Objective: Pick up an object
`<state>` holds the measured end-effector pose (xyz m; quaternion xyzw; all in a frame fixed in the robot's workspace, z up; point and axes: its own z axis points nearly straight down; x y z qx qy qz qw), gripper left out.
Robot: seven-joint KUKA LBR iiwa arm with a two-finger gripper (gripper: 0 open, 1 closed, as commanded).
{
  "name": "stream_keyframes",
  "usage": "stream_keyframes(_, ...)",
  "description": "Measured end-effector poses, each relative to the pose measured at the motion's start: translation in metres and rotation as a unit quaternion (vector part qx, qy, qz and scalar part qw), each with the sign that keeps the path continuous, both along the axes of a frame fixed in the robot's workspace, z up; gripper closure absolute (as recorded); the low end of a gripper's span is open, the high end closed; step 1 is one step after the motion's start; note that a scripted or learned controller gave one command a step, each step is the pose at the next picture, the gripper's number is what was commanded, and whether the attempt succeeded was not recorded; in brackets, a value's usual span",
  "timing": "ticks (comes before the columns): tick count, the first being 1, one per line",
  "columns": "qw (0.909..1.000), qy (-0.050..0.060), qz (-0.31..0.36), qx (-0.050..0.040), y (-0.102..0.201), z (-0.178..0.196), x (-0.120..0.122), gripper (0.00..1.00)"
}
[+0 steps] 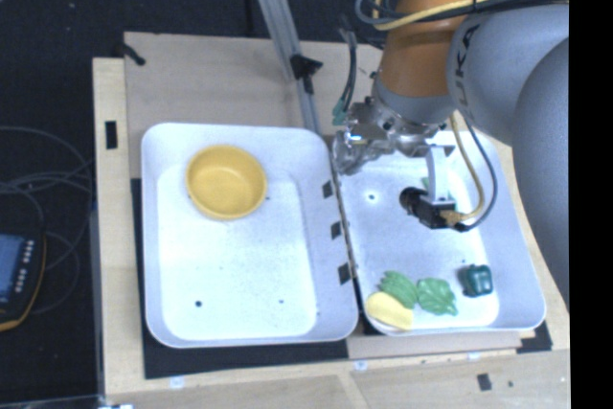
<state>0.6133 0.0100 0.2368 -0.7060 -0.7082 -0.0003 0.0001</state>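
Honestly, can't read the state of the gripper (pixel 347 151) from this angle, clamped or released; too much wrist in the way. Sits over the far left corner of the right bin (pixel 393 239), right by the divider, with nothing visibly caught in it. Probably aimed at bare floor, judging by where the pickable stuff is: two green leafy toys (pixel 397 286), a yellow lump (pixel 388 309) touching the nearer one, and a small dark green block (pixel 475 280). All bunched along the near edge, well apart from the gripper. Also a yellow bowl (pixel 226 181) alone in the left bin (pixel 239 302). Guessing a reach toward that near edge before any grab. Crowded spot, so easy to nudge the neighbours.
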Motion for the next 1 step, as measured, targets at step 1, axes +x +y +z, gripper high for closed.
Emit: stream_keyframes(1,1.0000,0.000,0.000,0.0002,0.0489,-0.0057,-0.0121,1.00)
